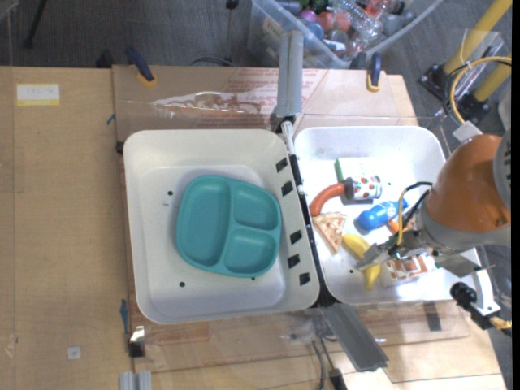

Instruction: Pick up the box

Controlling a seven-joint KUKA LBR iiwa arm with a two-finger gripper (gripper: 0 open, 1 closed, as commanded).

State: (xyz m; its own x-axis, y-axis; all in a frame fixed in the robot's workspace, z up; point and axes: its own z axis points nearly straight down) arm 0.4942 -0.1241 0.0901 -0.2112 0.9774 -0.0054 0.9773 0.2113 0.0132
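Box (406, 266) (red-patterned) in right bin (357, 140), directly under tool (388, 254), finger spread unclear

small orange-and-white box (408, 266) lies flat near the right bin's front edge, partly hidden.

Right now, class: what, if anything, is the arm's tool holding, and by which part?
It cannot be told. The tool is low in the right bin over the box, but the wrist hides any contact.
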